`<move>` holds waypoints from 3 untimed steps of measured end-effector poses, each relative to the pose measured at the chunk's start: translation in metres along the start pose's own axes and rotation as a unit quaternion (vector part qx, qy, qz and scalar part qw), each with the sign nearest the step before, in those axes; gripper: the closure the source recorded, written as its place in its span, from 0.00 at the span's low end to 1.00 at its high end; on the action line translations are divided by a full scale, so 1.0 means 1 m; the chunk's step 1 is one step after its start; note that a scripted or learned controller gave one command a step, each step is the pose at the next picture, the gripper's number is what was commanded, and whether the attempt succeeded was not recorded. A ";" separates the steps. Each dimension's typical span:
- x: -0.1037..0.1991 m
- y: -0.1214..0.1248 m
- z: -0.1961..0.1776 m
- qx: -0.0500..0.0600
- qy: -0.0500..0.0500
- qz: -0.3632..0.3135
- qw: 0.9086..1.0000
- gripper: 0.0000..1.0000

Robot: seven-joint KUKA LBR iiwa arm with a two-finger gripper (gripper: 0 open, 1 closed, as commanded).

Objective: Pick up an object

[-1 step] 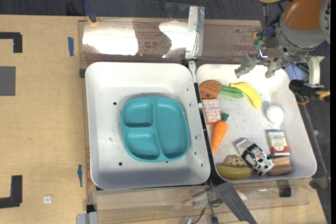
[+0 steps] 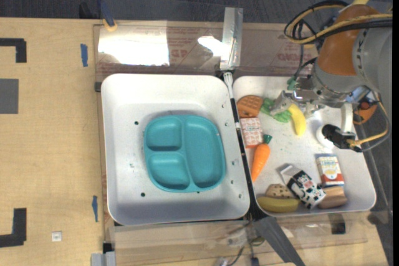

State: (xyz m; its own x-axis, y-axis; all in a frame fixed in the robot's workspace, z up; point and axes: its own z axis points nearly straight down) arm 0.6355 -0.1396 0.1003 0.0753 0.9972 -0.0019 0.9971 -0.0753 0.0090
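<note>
The hand (image 2: 298, 98) hangs over the right bin's (image 2: 365, 180) far end, just above a yellow toy (image 2: 298, 120); whether it is apart or together I cannot tell; the toy looks light, smooth plastic, best gripped across its narrow middle

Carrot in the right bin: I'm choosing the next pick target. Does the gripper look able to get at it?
Probably yes. The carrot lies with nothing on top of it, only a small packet beside its leafy end, and the gripper is above the same bin.
</note>
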 end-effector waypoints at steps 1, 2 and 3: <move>-0.041 0.011 0.015 0.003 0.000 -0.023 1.000 0.00; -0.039 0.013 -0.001 0.001 0.000 -0.025 1.000 1.00; 0.032 0.033 -0.078 0.000 0.002 0.010 1.000 1.00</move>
